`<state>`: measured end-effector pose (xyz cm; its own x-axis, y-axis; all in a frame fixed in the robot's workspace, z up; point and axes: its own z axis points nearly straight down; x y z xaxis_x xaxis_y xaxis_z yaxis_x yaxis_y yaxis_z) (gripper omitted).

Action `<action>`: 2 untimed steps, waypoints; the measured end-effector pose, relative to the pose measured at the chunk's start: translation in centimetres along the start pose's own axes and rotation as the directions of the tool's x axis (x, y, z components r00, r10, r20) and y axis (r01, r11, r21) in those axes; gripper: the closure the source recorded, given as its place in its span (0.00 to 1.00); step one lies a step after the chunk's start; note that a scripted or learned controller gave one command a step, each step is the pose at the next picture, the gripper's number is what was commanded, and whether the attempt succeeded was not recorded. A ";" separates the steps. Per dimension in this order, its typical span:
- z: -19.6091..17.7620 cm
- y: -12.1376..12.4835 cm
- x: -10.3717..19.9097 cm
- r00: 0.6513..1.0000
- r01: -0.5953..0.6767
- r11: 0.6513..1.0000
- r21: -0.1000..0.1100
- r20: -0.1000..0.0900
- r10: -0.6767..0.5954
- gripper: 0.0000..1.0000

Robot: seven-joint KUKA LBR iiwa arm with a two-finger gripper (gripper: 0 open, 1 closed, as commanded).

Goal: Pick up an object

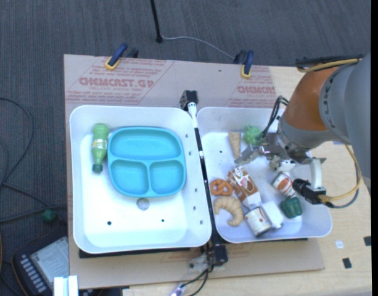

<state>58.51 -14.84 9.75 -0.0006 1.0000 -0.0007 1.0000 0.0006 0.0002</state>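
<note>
Camera view, left to right: a blue divided plate (147, 168) and a green bottle (100, 147) lie in the left bin (84, 227); the right bin (318, 227) holds a heap — pretzel (220, 187), croissant (230, 209), can (258, 221). The gripper (270, 155) hovers at its 12 o'clock; I cannot tell how its jaws stand. Crowding risks a glancing, failed grasp.

gripper (258, 155) sits low in right bin (312, 230), rear half. Cone (235, 143) just left of it, pretzel (220, 187) and croissant (230, 208) front-left, carton (245, 186) in front, cans (259, 221) further front. Left bin (84, 227) well to its left: divided tray (147, 161) inside, bottle (100, 147) along tray's far side.
</note>
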 end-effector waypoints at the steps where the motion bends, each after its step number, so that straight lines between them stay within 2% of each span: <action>1: 1.0 -2.9 3.2 1.000 -0.001 1.000 -0.007 0.004 0.001 0.00; 2: 0.7 -9.1 4.5 1.000 0.001 0.999 -0.038 0.011 -0.001 0.00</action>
<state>49.43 -10.30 9.07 -0.0016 0.9999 -0.0114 0.9993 0.0020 0.0380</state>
